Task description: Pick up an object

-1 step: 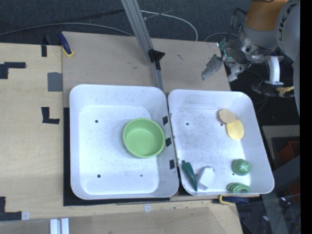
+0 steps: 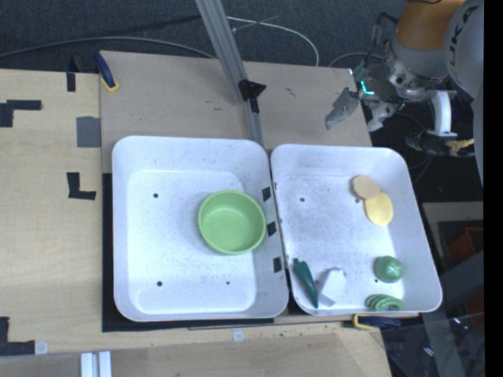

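Note:
My gripper (image 2: 360, 115) hangs above the bench just beyond the far edge of the right bin (image 2: 314, 210), its two grey fingers (image 2: 342, 108) spread apart with nothing between them. In the right bin lie a tan disc (image 2: 365, 187) and a yellow piece (image 2: 380, 209) near the far right side. A green ball (image 2: 387, 269), a green ridged piece (image 2: 383, 302), a white block (image 2: 332, 284) and a dark green strip (image 2: 305, 281) rest along its near side. A green bowl (image 2: 231, 222) sits upright in the left bin (image 2: 141, 210).
A slanted grey metal pole (image 2: 228, 45) runs from the top down to the seam between the bins. Cables (image 2: 275, 34) lie on the bench behind the bins. A blue and yellow clamp (image 2: 105, 72) is at the bench's far left corner.

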Robot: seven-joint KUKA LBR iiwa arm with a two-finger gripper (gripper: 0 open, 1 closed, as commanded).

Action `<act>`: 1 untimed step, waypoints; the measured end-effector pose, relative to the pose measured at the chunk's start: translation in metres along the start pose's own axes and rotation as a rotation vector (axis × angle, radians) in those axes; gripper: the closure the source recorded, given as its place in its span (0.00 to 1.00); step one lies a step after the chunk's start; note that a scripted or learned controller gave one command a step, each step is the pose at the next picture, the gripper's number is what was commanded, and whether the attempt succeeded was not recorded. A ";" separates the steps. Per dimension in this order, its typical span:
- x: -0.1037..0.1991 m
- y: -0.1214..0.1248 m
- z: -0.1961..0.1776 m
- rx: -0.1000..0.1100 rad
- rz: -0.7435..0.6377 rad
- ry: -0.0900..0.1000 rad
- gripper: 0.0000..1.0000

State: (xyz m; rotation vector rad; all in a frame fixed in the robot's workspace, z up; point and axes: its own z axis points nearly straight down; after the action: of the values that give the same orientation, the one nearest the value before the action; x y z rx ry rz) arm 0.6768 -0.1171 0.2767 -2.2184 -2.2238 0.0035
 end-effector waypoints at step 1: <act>0.001 0.000 0.065 0.006 0.000 0.001 0.00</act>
State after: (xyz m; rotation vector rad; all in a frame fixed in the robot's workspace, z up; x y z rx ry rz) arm 0.6765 -0.1161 0.2116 -2.2157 -2.2201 0.0094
